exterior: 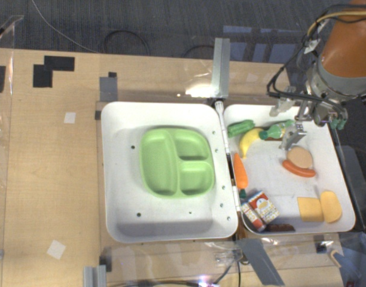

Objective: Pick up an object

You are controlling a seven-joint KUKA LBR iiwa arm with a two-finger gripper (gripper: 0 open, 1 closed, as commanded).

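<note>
My claw (292,134) hangs over the right bin's (344,217) far edge near the banana (249,141), grip state unclear, nothing lifted yet.

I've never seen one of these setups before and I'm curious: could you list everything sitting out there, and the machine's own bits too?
Left bin: one, white, on the bench's middle.
Right bin: one, white, beside the left bin.
Divided plate: one, light green, in the left bin.
Green vegetable: one, top left of the right bin.
Banana: one, yellow, below the green vegetable.
Carrot: one, orange, along the right bin's left wall.
Hot dog: one, orange-red, middle of the right bin, below a tan round piece.
Small box: one, red and white, bottom left of the right bin.
Yellow blocks: two, bottom right of the right bin.
Arm: one, grey and orange, top right.
Claw: one, metal, above the tan piece.
</note>
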